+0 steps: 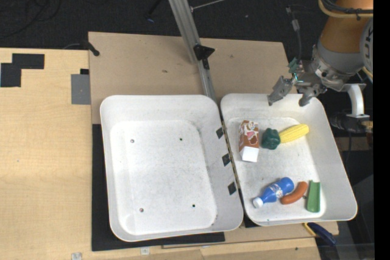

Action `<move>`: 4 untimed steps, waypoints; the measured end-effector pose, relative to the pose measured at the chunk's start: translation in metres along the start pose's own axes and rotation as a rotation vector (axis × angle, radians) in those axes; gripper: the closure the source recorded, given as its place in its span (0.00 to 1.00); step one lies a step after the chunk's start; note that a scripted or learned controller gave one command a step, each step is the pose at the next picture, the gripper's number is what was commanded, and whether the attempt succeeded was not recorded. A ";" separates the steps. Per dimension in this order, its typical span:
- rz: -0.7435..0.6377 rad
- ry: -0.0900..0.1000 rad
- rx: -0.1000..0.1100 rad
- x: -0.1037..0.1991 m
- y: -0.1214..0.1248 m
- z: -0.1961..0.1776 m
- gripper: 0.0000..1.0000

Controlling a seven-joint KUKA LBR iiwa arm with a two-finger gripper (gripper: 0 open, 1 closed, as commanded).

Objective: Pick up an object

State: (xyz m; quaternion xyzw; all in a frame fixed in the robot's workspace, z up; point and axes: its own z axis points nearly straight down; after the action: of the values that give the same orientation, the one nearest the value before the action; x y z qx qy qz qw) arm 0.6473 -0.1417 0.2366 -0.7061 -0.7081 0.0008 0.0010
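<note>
Fingers (277, 92): spread apart, nothing between them.
Gripper (291, 93): over the far rim of the right bin (341, 161).
Corn (294, 133): just below the fingers.
Carton (248, 140): below, to the left.
Blue bottle (275, 191), sausage (294, 194), green thing (313, 196): well below, at the near end.
Left bin (109, 131): far to the left.

The arm (348, 15) is cut off by the right edge, so just its wrist end shows. The carton (248, 138) has print too small to read. The bottle (274, 192) partly hides one end of the sausage (294, 194). A blue and yellow thing (318, 232) pokes out from under the right bin (341, 192), perhaps a tool handle; most is hidden.
</note>
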 end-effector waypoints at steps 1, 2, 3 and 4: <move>-0.002 0.000 0.000 0.000 0.000 0.000 0.00; 0.002 0.000 0.004 0.000 0.000 0.043 0.00; 0.002 0.001 0.005 0.000 -0.002 0.087 0.00; 0.003 -0.003 -0.018 0.000 0.004 0.117 0.00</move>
State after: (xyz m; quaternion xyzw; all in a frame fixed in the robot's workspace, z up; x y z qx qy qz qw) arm 0.6506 -0.1418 0.1194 -0.7073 -0.7069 -0.0045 -0.0062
